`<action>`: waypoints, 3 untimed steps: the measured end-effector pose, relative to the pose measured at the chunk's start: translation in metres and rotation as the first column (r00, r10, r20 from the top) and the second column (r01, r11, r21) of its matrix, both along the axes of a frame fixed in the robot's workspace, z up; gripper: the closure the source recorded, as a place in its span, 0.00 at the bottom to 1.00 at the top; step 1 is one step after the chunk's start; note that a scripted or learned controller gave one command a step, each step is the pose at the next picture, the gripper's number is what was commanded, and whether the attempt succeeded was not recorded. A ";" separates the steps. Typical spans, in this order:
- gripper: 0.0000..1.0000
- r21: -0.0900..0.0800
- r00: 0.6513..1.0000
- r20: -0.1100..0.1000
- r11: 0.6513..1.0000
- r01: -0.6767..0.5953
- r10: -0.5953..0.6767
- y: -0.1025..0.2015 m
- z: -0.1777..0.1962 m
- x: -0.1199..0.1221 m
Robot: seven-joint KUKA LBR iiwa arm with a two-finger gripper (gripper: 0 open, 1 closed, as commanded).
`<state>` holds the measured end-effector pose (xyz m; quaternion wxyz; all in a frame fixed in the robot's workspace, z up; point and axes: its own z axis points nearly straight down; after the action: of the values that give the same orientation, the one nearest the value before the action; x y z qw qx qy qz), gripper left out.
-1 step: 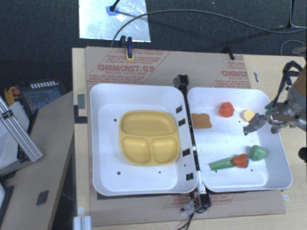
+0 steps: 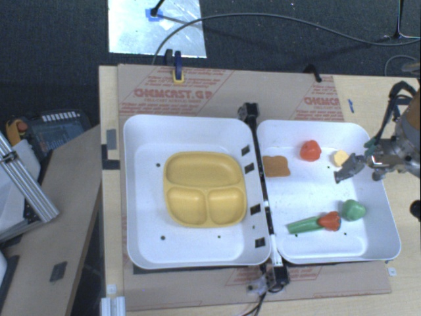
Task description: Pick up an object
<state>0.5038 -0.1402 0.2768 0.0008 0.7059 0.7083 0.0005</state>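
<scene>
Below the pincer (image 2: 346, 170), toward me, a green toy vegetable (image 2: 354, 209) lies well apart in the right bin (image 2: 378, 242). The yellow piece (image 2: 340, 157) sits just beside the tip, on its far side, nearest for a grab. I can't tell whether the pincer is apart or together; nothing shows between it.

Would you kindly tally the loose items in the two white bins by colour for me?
Yellow: 2, the yellow three-compartment plastic tray in the left bin, and a small pale yellow piece in the right bin.
Red: 2, a round red toy and a small red piece.
Green: 2, a long green toy vegetable and a round green toy.
Brown: 1, a flat brown piece.
Total: 7.
</scene>
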 end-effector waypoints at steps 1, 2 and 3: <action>0.00 0.001 1.000 -0.004 1.000 0.002 -0.002 0.003 -0.062 0.002; 0.00 0.001 1.000 -0.004 1.000 0.002 -0.002 0.000 -0.105 0.007; 0.00 0.001 1.000 -0.004 1.000 0.002 -0.002 0.001 -0.147 0.007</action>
<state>0.5112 -0.1397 0.1297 -0.0011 0.7068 0.7075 -0.0004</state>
